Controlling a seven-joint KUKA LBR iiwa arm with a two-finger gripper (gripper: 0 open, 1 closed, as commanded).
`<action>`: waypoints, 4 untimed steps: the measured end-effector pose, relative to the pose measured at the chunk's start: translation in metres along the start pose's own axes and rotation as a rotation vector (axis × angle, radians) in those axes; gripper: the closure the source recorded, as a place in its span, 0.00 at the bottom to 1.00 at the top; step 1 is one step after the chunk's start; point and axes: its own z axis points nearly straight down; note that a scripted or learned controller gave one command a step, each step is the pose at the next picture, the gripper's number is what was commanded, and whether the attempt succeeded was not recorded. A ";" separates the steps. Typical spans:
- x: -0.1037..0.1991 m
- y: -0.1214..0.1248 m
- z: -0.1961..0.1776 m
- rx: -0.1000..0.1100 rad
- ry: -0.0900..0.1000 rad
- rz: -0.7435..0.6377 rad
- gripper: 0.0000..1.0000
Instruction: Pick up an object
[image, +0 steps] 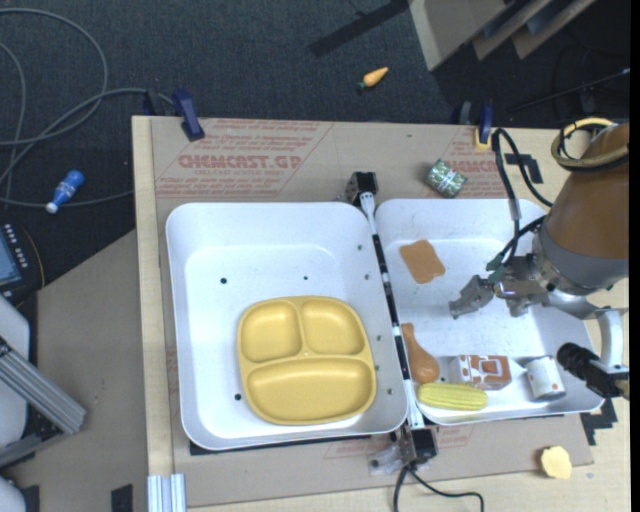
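The right bin (470, 225) holds a flat tan slice (422, 260) at its back left and an orange-brown drumstick (420, 356) by its left wall. Along the front lie a yellow corn cob (452, 397), a brown and white packet (487, 370) and a small grey-white can (545, 378). My gripper (468, 298) hangs over the bare middle of this bin, right of the tan slice and above the packet, and I see nothing held in it. The grey arm with its orange band (590, 215) comes in from the right.
The left bin (200, 240) bears a yellow divided plate (305, 358). On the bench lie a crumpled green can (447, 178) behind the right bin and a yellow lump (555, 461) at the front right. Black cables run along the arm.
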 end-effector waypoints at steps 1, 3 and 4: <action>-0.011 0.070 0.115 -0.001 -0.002 -0.002 0.00; 0.008 0.138 0.108 0.000 0.000 -0.002 0.00; 0.008 0.139 0.098 -0.003 -0.001 -0.002 1.00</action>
